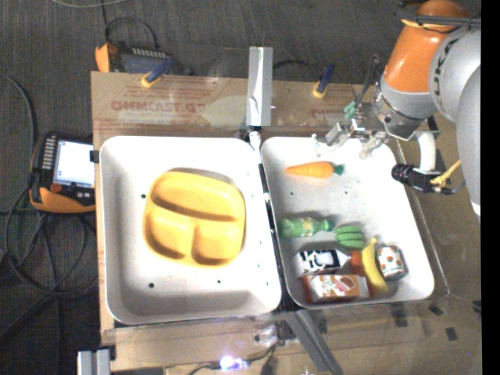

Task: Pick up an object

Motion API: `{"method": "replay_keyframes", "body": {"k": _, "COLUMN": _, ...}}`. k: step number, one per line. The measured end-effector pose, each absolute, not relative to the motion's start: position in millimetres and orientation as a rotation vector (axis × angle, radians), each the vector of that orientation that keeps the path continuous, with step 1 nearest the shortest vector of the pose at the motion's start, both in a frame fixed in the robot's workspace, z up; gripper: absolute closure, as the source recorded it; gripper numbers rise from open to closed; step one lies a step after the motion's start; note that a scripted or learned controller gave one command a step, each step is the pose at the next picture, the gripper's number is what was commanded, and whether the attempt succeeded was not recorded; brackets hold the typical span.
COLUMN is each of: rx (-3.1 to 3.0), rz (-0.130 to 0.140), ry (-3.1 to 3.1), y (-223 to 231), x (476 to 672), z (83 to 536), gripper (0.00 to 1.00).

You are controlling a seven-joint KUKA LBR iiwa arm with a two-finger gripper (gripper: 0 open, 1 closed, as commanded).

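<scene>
My gripper [351, 137] hangs over the far edge of the right bin [410, 209], open with nothing between its fingers. Just below and left of it lies an orange carrot [311, 169] with a green top. Near the bin's front sit a green bottle [305, 226], a green ridged vegetable [350, 235], a black and white carton [323, 259], a yellow banana [374, 269], a small red and white can [391, 262] and a red packet [334, 287].
The left bin [117, 233] holds a yellow divided tray [195, 217]. A grey upright post [259, 84] stands behind the gap between the bins. A handheld pendant [66, 170] lies off the bench to the left. Cables trail on the floor.
</scene>
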State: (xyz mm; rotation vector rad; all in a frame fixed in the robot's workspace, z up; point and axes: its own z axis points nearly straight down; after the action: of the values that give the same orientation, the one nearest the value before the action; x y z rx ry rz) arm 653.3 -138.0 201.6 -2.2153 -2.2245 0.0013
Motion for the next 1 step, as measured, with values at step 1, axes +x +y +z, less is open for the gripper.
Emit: {"method": "replay_keyframes", "body": {"k": 1, "rx": -2.170, "rz": 0.007, "ry": -2.271, "y": -121.2, "x": 667.7, "z": 124.5, "gripper": 0.00}}
